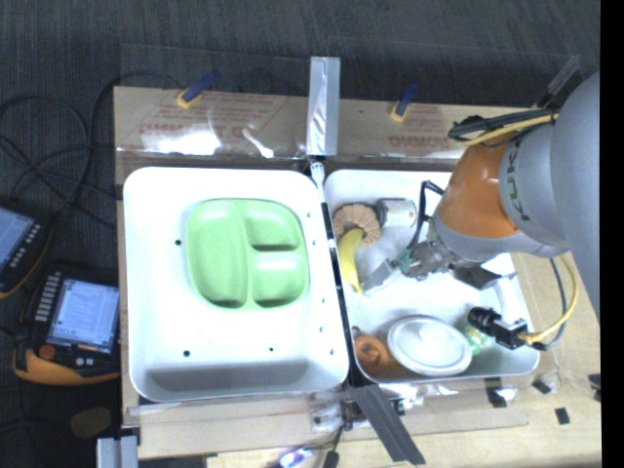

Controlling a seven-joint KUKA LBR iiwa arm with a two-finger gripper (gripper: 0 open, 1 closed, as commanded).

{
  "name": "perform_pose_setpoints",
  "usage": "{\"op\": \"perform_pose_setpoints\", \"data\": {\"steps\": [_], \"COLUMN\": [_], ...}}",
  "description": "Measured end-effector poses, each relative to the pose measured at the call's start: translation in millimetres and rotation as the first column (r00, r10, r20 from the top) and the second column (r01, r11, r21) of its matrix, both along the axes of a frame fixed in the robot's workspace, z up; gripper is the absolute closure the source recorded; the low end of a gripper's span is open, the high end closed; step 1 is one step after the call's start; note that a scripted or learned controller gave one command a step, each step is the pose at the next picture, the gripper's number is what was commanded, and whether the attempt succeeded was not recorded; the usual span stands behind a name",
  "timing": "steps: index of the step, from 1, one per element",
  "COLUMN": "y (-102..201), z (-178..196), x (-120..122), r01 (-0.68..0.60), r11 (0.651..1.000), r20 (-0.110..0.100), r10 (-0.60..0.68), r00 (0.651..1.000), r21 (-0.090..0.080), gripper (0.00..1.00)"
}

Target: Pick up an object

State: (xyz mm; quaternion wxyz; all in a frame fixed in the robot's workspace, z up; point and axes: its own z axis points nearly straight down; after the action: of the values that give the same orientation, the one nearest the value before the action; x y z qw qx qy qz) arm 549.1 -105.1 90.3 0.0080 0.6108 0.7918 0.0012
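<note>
We see two shallow white bins with rounded corners and smooth, glossy walls, side by side. The left bin point(136, 291) holds one thing: a pale green plastic tray point(246, 252), rounded-rectangular and moulded into one long compartment and two smaller ones, lying flat near the middle.

The right bin point(380, 310) is crowded. At its far left corner lies a tan ring-shaped piece with a ribbed surface point(357, 220), and just beside it a short pale cylinder point(395, 211). A yellow curved piece shaped like a banana point(348, 259) lies against the left wall, below the ring. Along the near wall sit a round white bowl point(427, 346), a glossy orange-brown rounded lump point(369, 354) touching its left side, and a small green scrap point(474, 337) at its right.

The gripper point(409, 261) sits low in the right bin, close to the yellow piece, on the grey arm with its orange band point(478, 208). We cannot tell whether it is open or closed.
</note>
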Motion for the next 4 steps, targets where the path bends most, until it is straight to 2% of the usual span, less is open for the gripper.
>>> {"op": "perform_pose_setpoints", "data": {"steps": [1, 2, 3, 4], "y": [-78, -15, 19, -14], "z": [78, 56, 93, 48], "x": [43, 10, 10, -42], "r01": [0.065, -0.114, -0.023, -0.417], "r11": [0.998, 0.993, 1.0, 0.909], "r20": [-0.015, -0.017, -0.015, -0.016], "r10": [-0.065, 0.114, 0.023, 0.417], "r00": [0.998, 0.993, 1.0, 0.909], "r21": [0.004, 0.008, 0.007, 0.009], "gripper": [0.0, 0.0, 0.0, 0.0]}}
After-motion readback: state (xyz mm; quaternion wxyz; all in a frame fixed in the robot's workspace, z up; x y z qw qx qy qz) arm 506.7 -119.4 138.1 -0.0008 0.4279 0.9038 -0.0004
